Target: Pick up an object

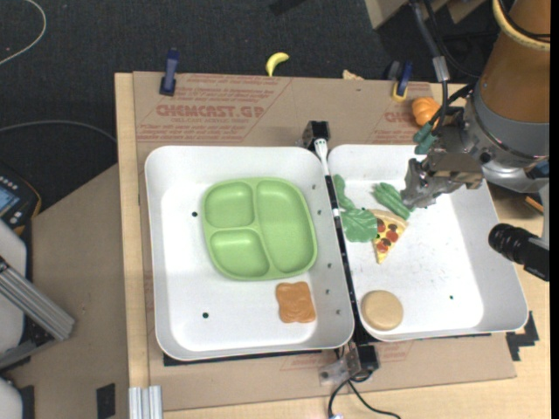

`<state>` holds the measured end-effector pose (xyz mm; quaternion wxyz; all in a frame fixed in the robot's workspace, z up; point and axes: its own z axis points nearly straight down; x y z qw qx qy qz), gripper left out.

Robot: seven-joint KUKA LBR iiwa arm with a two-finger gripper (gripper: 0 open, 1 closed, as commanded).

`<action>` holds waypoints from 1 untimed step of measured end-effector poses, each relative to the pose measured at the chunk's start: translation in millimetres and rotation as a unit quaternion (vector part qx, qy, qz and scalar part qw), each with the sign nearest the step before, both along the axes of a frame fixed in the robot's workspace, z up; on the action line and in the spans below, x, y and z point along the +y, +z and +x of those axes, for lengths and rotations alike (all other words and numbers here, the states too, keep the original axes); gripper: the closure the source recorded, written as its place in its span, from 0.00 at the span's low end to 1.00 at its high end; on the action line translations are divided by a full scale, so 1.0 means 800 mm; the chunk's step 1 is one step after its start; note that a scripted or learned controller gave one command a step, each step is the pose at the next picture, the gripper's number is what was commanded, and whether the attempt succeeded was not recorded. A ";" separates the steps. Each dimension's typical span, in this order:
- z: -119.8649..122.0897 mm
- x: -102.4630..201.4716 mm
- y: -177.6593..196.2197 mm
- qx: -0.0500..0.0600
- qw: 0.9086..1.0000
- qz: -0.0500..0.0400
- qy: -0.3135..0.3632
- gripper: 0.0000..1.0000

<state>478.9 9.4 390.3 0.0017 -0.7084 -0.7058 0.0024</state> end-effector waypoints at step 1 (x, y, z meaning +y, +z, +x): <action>0.001 0.033 0.058 -0.007 1.000 0.001 0.004 1.00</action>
